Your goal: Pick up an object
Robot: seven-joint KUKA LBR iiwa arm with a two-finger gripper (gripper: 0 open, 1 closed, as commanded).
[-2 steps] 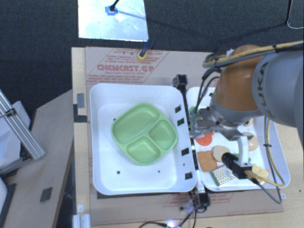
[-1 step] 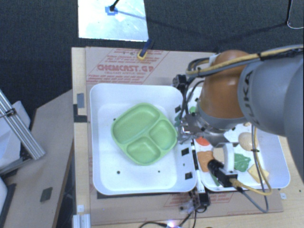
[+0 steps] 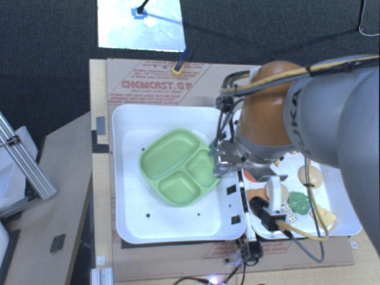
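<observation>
A light green divided plate [image 3: 177, 166] with three compartments lies flat in the left white bin [image 3: 133, 230], right of its middle. My gripper [image 3: 218, 158] hangs at the plate's right rim, close to the wall between the two bins. The wrist and the orange band cover most of the gripper, and whether it touches the rim is unclear. The right bin [image 3: 350, 223] holds a small green object [image 3: 298, 203], a tan round object [image 3: 310, 175], a yellowish piece [image 3: 325, 217] and an orange piece [image 3: 256, 193].
The grey arm covers the upper part of the right bin. Both bins rest on a cardboard sheet [image 3: 154, 82] with red print. A shiny square panel [image 3: 139, 16] lies beyond the bench. Bare bin floor surrounds the plate on the left and front.
</observation>
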